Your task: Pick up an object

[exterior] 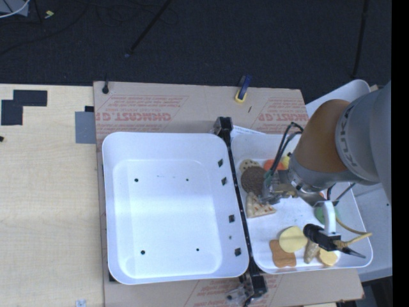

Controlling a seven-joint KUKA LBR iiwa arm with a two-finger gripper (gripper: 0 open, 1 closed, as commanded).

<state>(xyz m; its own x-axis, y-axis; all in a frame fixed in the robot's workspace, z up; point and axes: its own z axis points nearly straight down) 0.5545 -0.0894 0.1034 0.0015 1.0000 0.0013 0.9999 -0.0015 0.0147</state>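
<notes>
The claw (271, 189) is lowered into the right bin (364, 235), over a dark round piece (252, 179) and a tan cracker-like square (259, 206) near the bin's left wall; whether it is open or closed cannot be told (the wrist hides it). Both pieces look light, flat and stiff, probably slippery; edges offer the best hold. The left bin (121, 203) stands alongside on the surface.
</notes>
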